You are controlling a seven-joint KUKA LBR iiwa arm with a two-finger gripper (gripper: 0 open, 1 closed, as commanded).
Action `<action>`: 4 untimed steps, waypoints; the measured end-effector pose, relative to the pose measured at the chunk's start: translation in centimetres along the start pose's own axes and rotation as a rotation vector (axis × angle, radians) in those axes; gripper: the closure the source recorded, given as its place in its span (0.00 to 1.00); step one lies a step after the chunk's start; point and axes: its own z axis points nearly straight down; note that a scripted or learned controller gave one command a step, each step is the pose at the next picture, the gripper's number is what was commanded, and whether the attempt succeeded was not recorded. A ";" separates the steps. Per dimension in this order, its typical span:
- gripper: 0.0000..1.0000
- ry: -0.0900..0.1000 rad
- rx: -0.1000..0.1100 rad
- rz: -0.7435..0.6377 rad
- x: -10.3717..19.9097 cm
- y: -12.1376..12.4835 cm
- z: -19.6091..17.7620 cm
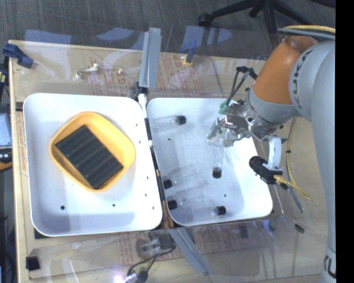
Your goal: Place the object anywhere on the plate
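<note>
Yellow plate [125, 141] w/ dark ribbed insert is set in the left bin [41, 211], ready as target. Clear tubes [217, 158] lie in the right bin [259, 200]; the end effector [226, 130] is poised above them, finger state can't be told.

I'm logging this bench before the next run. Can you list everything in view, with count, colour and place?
bins: 2, white, side by side on the bench
plate: 1, yellow, in the left bin
ridged pad: 1, dark grey, lying on the plate
clear tubes: several, transparent with black caps, scattered in the right bin; exact count hard to tell
clear panels: several, transparent, around the bins on the bench
blue clamp: 1, at the bench's far left corner
chair base: 1, black, on the carpet beyond the bench
arm: 1, grey with an orange band, reaching in from the right
jaws: 1 set, metallic, over the right bin
</note>
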 end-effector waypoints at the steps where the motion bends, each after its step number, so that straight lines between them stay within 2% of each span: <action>1: 1.00 0.003 0.002 -0.208 6.0 -2.8 -1.0; 2: 1.00 0.002 0.000 -0.333 14.8 -0.7 1.5; 3: 1.00 0.001 -0.001 -0.419 19.4 -0.4 0.6; 4: 0.00 0.001 -0.001 -0.418 19.4 -0.4 0.6</action>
